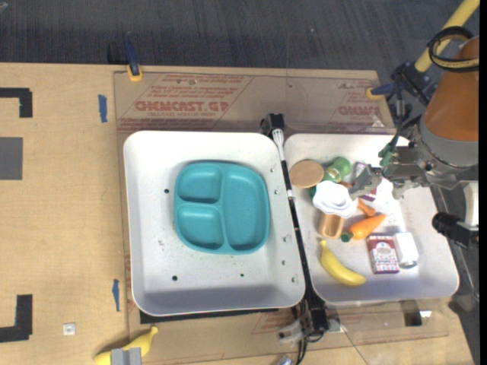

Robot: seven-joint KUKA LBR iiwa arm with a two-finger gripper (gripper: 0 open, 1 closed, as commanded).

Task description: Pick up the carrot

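Two bins; your carrot (367, 225) lies in the right one, just beside the white cup (333, 198). The gripper (365, 178) hovers above it, perhaps aligning; finger state I cannot tell.

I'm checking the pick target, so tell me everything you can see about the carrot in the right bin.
The carrot is a small orange toy, plastic by its look, with a green stem end pointing lower left. It lies flat and slanted in the right bin, near the middle. Its stem end sits beside the tan cup, and the red box lies just below it; whether they touch is unclear. The banana lies below, apart. The gripper is above it in the view, not on it.
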